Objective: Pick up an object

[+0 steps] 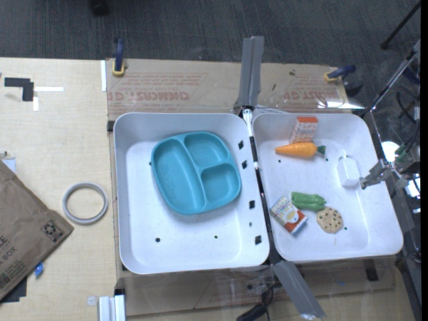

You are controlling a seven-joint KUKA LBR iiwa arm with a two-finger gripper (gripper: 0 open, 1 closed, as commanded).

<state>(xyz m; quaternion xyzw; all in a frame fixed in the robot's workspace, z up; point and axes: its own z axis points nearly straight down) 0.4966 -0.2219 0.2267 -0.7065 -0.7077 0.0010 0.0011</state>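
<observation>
The right bin (374,243) holds several small items. An orange toy carrot (297,150) lies near its back, with a small orange and white carton (305,127) just behind it. A green toy vegetable (308,200) lies near the middle. A round cookie (329,220) sits to its front right, and a small red and white packet (287,214) to its front left. A white rounded piece (348,172) rests close to the right wall. In the left bin (127,239) lies a blue divided plate (196,172).
A metal clamp (374,174) reaches over the right bin's right rim. A tape ring (85,202) and a brown cardboard box (20,239) lie on the bench to the left of the bins. Blue clamps (119,64) hold the cardboard sheet behind them.
</observation>
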